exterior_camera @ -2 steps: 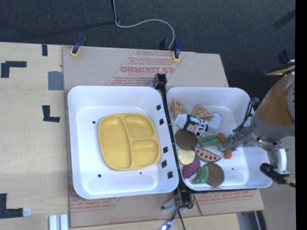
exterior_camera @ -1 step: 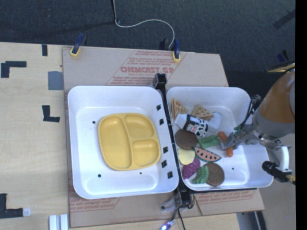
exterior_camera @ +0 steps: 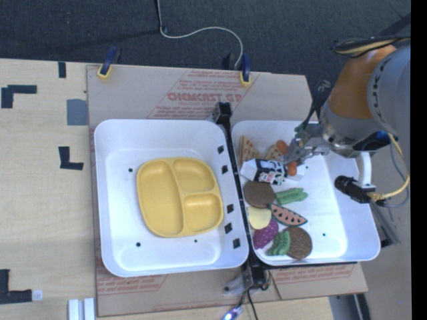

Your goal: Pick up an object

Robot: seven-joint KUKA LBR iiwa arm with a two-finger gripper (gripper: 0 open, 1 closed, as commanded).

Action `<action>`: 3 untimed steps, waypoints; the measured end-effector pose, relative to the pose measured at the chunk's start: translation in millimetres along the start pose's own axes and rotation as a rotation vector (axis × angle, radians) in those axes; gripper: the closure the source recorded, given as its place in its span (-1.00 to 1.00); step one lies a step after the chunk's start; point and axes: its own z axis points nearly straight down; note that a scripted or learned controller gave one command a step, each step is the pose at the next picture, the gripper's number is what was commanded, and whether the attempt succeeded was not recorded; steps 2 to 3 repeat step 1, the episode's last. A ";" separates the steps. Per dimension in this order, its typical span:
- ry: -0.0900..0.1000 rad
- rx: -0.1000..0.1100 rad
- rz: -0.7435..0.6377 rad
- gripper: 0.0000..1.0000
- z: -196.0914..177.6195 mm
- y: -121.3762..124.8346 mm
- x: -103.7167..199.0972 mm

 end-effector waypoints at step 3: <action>0.002 0.008 0.005 1.00 -41.9 -30.2 52.0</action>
